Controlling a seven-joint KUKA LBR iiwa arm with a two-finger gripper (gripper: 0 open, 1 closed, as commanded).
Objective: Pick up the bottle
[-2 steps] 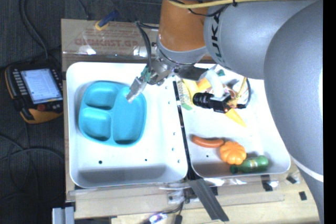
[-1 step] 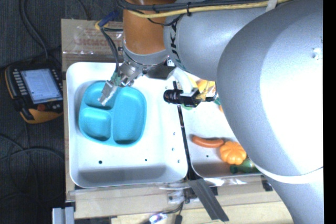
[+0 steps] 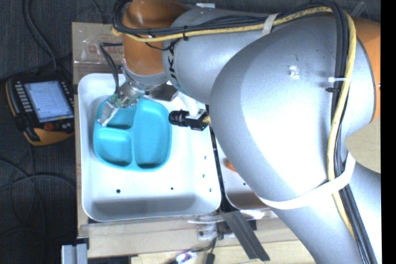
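My gripper (image 3: pixel 113 109) reaches down into the left bin (image 3: pixel 148 198), at its far-left part. It hangs over the upper-left corner of a blue divided plate (image 3: pixel 151 139) that lies flat in that bin. The gripper's tip is right at the plate's rim, over the small upper-left compartment. The orange wrist band (image 3: pixel 145 40) stands above it at the bin's far edge. My own arm (image 3: pixel 278 102) covers nearly the whole right bin and the near-right side of the left bin.
A small orange thing (image 3: pixel 228 164) peeks out at the right bin's left wall, under the arm. A teach pendant (image 3: pixel 42 103) lies on the floor left of the bench. White bin floor shows in front of the plate.
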